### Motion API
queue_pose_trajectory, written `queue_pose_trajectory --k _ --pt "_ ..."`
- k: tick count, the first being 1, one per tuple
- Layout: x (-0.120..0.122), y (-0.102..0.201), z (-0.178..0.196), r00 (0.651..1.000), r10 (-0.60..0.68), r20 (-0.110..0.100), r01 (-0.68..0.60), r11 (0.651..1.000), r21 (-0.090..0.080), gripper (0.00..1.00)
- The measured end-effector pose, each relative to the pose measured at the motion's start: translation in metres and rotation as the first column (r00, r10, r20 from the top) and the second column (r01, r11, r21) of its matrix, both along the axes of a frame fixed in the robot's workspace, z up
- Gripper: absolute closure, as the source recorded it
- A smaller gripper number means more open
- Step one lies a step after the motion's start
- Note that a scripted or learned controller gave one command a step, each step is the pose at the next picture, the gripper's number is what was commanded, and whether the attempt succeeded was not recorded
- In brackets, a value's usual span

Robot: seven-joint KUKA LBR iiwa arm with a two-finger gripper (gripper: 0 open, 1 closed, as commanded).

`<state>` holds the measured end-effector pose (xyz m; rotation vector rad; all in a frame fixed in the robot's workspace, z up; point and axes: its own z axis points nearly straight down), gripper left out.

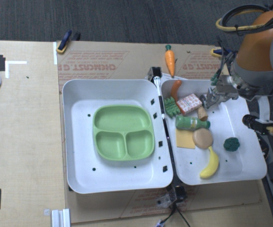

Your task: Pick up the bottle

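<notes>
You will find the green bottle [192,123] lying on its side near the middle of the right bin [250,171], its cap end pointing toward the arm side. Note the items crowding the bottle: a red and white box [189,103] lies just behind it, a green leafy toy [171,107] sits at its rear left beside the bin wall, and a small tan piece [202,113] rests just behind its cap end. Directly in front of the bottle, a yellow cheese slice [185,139] lies flat, with a round tan bun [203,138] partly on it. Farther in front of the bottle you see a banana [210,164], and a dark green broccoli piece [231,144] lies to the front right. An orange-red sausage-shaped toy [175,88] lies behind the box. The gripper [211,100] hovers behind the bottle and to its right, close above the tan piece; its finger state cannot be determined from this view. The left bin [74,174], to the bottle's left, holds a green divided plate [123,133]. A toy carrot [170,59] lies outside the bins, on the cardboard behind the bottle.
</notes>
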<state>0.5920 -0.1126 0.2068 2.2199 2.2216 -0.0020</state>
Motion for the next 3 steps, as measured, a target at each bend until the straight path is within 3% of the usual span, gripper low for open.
queue_pose_trajectory --k 1,2,3 --pt "-0.065 0.052 -0.015 0.967 -0.254 -0.003 0.254 0.967 0.001 1.0" --pt "-0.11 0.155 -0.001 0.972 -0.233 -0.003 0.233 0.972 0.0 1.0" --pt "-0.115 0.222 -0.017 0.912 -0.411 -0.002 0.411 0.912 -0.001 1.0"
